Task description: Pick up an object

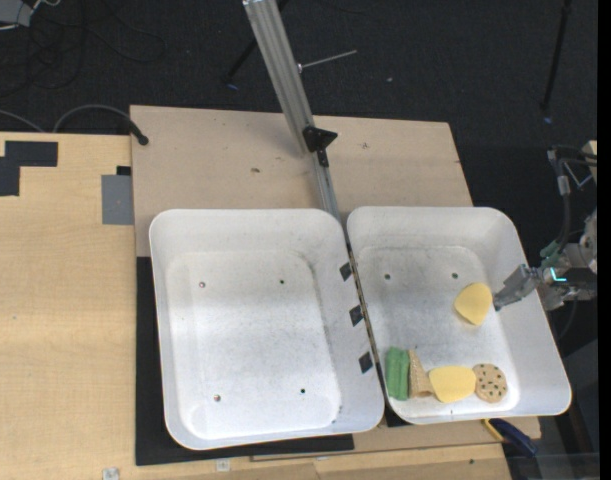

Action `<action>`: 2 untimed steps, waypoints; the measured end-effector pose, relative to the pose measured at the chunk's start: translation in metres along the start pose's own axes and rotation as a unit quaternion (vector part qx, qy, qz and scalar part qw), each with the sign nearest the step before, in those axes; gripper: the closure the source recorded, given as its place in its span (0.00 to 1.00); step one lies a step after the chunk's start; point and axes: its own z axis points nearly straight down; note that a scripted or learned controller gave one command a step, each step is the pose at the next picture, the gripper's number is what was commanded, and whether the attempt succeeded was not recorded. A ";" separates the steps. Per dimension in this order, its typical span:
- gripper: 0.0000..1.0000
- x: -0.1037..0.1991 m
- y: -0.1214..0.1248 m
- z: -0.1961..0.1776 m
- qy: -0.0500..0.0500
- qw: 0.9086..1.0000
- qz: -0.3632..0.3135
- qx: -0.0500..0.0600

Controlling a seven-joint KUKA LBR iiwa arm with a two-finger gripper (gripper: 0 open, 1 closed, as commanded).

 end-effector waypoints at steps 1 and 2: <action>0.00 0.000 0.001 -0.002 -0.001 1.000 0.001 -0.002; 0.00 -0.002 0.004 0.042 0.000 1.000 0.000 0.000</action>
